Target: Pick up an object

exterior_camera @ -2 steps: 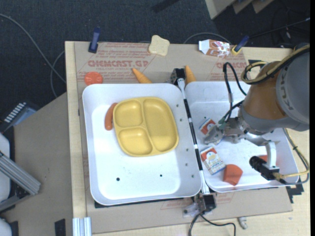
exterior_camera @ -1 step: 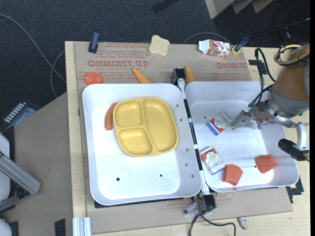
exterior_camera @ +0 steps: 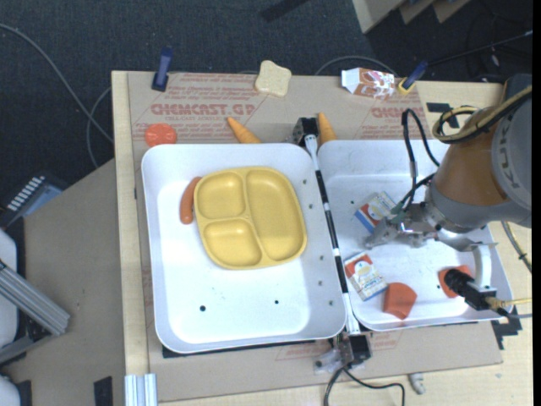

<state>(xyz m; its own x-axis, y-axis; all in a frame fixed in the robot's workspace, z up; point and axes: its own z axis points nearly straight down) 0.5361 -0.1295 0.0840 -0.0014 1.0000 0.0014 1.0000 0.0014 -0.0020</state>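
Camera view: the gripper [exterior_camera: 385,229] hangs low in the right bin [exterior_camera: 427,161], just beside a small blue-and-white carton [exterior_camera: 372,211]; you cannot tell its state. A second small carton [exterior_camera: 364,276] lies beside an orange-red block [exterior_camera: 399,299] near the front wall. Judgement: the cartons look light, thin-walled and crushable. Take one across its narrow sides, gently.

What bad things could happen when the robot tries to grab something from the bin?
1. The gripper hangs low in the right bin beside a small blue and white packet. It might nudge the packet away instead of catching it.
2. The black cable loops across the bin and could snag as the arm moves.
3. The carton and red piece lie near the bin's front wall, probably awkward to reach.
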